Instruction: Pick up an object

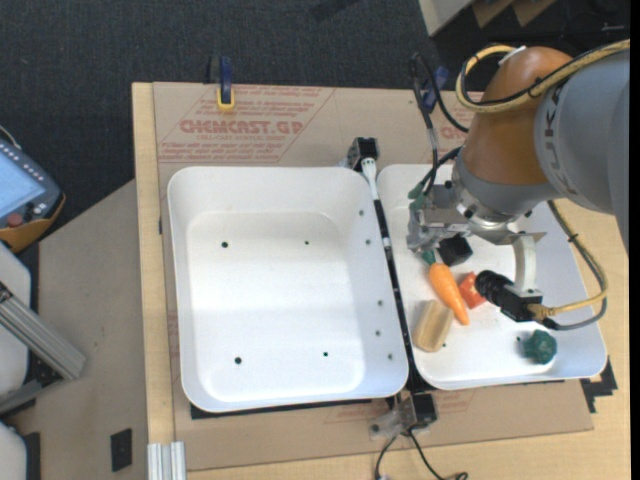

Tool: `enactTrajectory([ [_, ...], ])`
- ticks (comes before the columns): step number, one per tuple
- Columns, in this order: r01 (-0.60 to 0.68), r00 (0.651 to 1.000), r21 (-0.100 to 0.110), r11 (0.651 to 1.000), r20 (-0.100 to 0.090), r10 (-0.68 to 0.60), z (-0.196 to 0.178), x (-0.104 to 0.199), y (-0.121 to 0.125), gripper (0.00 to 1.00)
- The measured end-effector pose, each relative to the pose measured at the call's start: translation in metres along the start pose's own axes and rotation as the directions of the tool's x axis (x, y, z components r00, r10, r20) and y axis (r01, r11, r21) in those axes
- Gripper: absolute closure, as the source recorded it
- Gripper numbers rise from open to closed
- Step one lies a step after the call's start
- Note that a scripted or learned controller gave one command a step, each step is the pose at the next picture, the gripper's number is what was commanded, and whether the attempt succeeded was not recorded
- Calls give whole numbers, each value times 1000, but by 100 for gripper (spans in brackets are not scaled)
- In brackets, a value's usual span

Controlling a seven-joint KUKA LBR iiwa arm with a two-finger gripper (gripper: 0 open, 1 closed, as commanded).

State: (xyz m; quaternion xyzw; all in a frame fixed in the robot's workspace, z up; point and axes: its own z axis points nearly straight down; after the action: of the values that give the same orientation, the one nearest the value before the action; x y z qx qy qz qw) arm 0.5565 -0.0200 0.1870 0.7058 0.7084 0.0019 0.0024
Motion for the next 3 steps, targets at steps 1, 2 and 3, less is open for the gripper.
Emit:
enactTrajectory([
  [1,0,1000,-11,1000,0,0,-139,13,25,100],
  [2,-10,1000,12,1000,0,10,-64,-72,1,100],
  [3,-9,1000,-1,1000,2,9,-175,-116,-80,100],
])
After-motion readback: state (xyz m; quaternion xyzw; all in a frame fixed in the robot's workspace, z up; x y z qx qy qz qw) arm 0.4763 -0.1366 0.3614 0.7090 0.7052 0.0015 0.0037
